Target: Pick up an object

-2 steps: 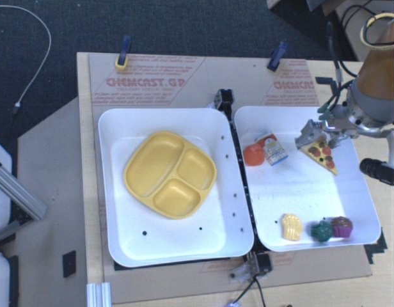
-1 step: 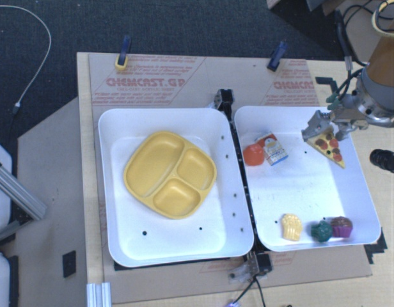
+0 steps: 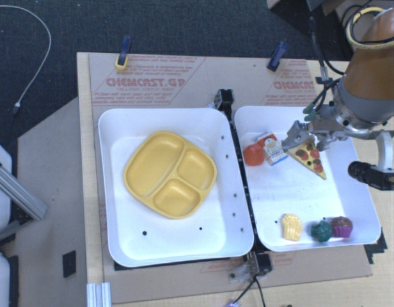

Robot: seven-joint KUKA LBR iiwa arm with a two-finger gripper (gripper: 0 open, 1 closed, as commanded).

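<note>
My gripper (image 3: 294,138) hangs low over the upper middle of the right bin (image 3: 350,200). Just to its left lies a small white, blue and red carton (image 3: 273,149), touching or almost touching the gripper's tip. A red round toy (image 3: 252,155) lies against the carton's left side. A pizza slice toy (image 3: 311,159) lies just right of and below the gripper. At the bin's front sit a yellow corn-like toy (image 3: 291,227), a green broccoli-like toy (image 3: 322,231) and a purple grape-like toy (image 3: 342,226). Nothing is visibly held.
The left bin (image 3: 120,235) holds a yellow divided plate (image 3: 170,174). The arm's orange band (image 3: 371,69) and grey wrist stand over the right bin's back right corner. A black part (image 3: 371,175) juts over that bin's right rim. Two clamps (image 3: 123,55) (image 3: 276,56) grip the board's far edge.
</note>
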